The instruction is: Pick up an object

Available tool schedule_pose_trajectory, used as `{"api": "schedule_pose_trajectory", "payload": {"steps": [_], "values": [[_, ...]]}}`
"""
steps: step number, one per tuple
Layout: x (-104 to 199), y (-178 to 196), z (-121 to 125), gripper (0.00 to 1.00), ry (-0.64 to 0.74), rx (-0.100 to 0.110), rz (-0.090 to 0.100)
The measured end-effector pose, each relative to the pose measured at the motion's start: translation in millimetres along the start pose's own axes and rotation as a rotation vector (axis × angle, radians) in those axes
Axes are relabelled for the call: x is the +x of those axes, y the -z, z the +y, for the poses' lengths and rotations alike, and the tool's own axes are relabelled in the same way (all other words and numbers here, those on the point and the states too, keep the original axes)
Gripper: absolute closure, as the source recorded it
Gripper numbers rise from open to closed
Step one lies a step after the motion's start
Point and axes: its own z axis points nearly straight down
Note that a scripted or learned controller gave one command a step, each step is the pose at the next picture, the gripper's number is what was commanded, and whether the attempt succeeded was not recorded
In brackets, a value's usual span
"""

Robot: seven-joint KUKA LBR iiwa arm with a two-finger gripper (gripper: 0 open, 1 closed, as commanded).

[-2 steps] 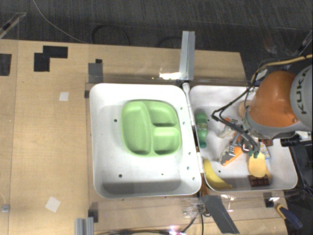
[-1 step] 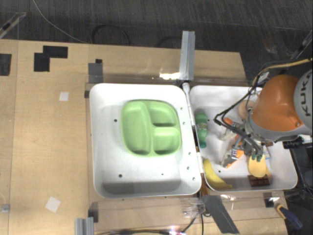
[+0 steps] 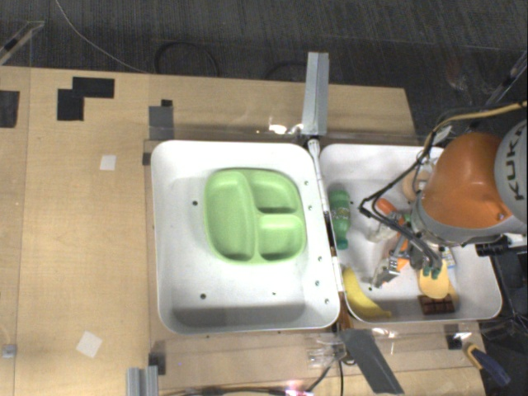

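Over right bin [image 3: 363,165], arm [image 3: 466,184] bends low (slanted).

Look in your right bin [image 3: 363,167]: a green bottle [image 3: 338,214] lies on its side along the left wall, lengthwise, pointing toward the front. Near the front left corner you see a yellow banana [image 3: 360,296], curved, lying flat. Toward the front right a yellow rounded object [image 3: 435,281] sits just behind a small dark brown block [image 3: 436,306] by the front wall.
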Motion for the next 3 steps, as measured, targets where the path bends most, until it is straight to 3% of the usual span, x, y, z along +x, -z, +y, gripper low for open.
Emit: {"api": "schedule_pose_trajectory", "payload": {"steps": [1, 2, 3], "values": [[19.7, 0.7, -17.3, 0.0, 0.007, -0.002, -0.001], [25.8, 1.3, 8.1, 0.0, 0.063, 0.002, -0.003], [-14.2, -0.7, -14.1, 0.0, 0.098, -0.002, 0.003]]}}
